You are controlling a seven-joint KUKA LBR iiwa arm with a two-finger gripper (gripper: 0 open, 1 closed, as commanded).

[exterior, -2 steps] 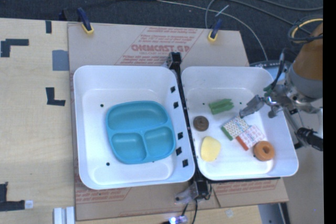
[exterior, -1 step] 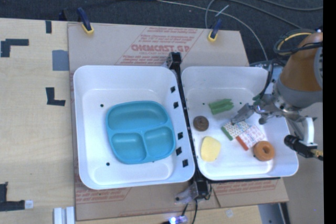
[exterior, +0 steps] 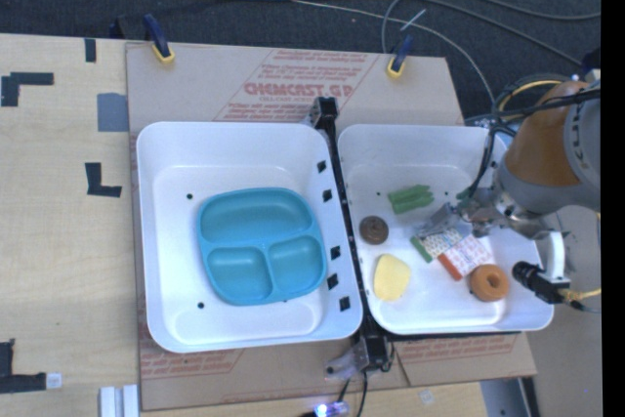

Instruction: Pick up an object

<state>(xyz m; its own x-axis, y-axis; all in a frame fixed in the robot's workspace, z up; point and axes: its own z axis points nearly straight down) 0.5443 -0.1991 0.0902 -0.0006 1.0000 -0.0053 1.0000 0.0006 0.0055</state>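
Red "CHEMCAST GP" print on brown board [exterior: 293, 88] behind the bins; hand [exterior: 459, 218] over patterned packet [exterior: 451, 244], finger state unclear.

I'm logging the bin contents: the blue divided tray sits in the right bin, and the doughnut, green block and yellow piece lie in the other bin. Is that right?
Not quite. The camera view shows the blue divided tray in the left bin, not the right. The doughnut, green block and yellow piece do lie in the other bin, the right bin.
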